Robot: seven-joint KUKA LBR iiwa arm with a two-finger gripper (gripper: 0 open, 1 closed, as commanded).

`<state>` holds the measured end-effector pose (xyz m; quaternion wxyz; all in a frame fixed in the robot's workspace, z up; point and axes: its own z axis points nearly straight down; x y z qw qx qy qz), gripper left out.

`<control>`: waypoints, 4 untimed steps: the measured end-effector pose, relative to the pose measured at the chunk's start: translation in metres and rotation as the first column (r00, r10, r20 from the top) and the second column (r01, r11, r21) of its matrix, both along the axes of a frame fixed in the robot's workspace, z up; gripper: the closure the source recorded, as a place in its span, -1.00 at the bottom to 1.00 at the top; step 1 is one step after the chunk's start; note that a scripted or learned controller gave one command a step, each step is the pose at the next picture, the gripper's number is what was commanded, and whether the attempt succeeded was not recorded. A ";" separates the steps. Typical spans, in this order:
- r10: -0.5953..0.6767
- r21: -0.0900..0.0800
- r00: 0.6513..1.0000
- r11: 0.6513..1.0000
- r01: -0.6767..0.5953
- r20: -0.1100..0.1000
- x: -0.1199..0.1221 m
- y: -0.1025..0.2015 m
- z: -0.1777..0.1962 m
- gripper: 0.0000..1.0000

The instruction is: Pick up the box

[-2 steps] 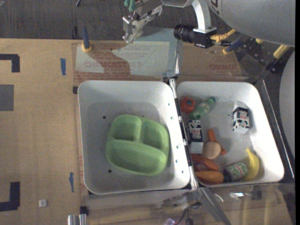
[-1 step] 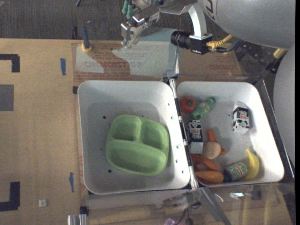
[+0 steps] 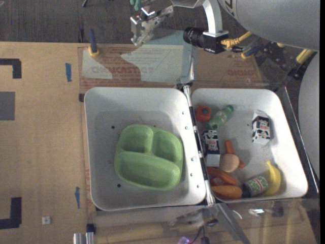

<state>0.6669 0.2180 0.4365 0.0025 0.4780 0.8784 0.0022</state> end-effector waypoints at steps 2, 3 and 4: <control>-0.159 -0.002 0.987 0.987 0.159 -0.006 -0.047 -0.076 -0.001 1.00; -0.259 0.000 0.966 0.966 0.259 -0.003 -0.001 -0.019 -0.001 1.00; -0.278 -0.001 0.961 0.961 0.278 -0.006 -0.042 -0.014 -0.099 1.00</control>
